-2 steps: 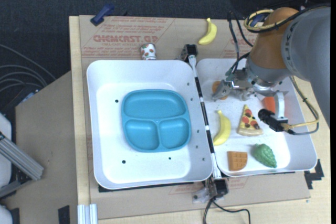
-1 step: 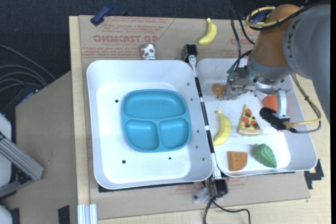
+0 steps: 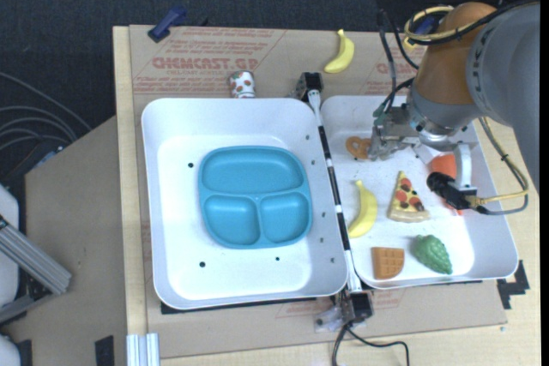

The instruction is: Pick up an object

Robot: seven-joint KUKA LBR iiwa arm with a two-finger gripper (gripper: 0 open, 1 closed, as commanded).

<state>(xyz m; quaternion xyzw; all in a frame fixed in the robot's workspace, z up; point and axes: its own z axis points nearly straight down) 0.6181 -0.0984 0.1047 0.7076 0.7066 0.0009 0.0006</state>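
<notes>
Waffle (image 3: 387, 261) and green leafy piece (image 3: 432, 254) lie nearest, in the right bin (image 3: 493, 257), with a pizza slice (image 3: 407, 200) and banana (image 3: 364, 210). End effector (image 3: 383, 141) is low at the far end beside a pretzel (image 3: 358, 147); can't tell its opening. Blue divided plate (image 3: 254, 195) in the left bin (image 3: 167, 184).

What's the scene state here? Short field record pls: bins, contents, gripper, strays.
left bin: holds blue divided plate
right bin: banana, pizza slice, waffle, green leafy item, pretzel-like brown piece, orange-red item partly hidden by the arm
gripper: low over right bin's far end, beside the brown piece; finger state unclear
held object: none visible
outside bins: second banana and small patterned cup on the board beyond the bins
</notes>
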